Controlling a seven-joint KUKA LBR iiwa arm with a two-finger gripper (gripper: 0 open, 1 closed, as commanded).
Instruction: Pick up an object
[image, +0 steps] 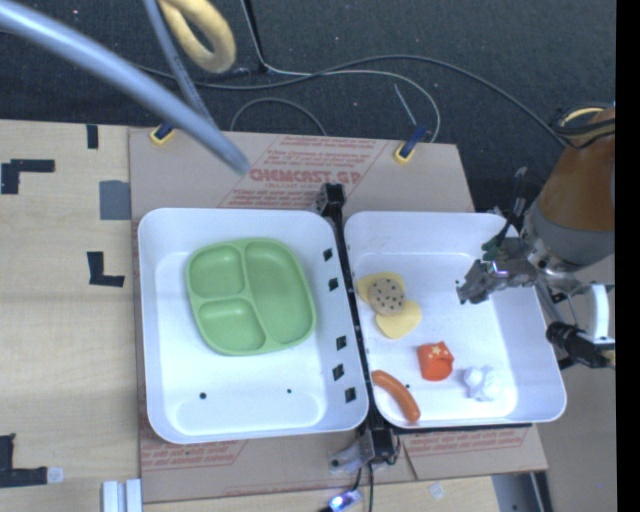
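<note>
The objects of the task lie in the right bin (520, 300), which stands near the tabletop's (60, 300) right edge. Nearest to the front rim of this bin is an orange-red sausage (396, 396), lying at a slant close to the bin's front left corner. Just behind it, toward the middle, stands a small red piece (435, 361), and beside that, nearer the right wall, a small white crumpled thing (481, 382). Farther back, by the left wall, a yellow piece (400, 321) touches a round beige cookie with dark dots (384, 292).

The left bin (160, 330) carries a green plate with three compartments (250, 296), set toward its back half.

The gripper (478, 283) hangs over the back right part of the right bin, well apart from all the objects. Nothing is seen between its dark fingers, and I cannot tell if they are spread or closed. The grey arm with the orange band (585, 185) comes in from the right edge.
</note>
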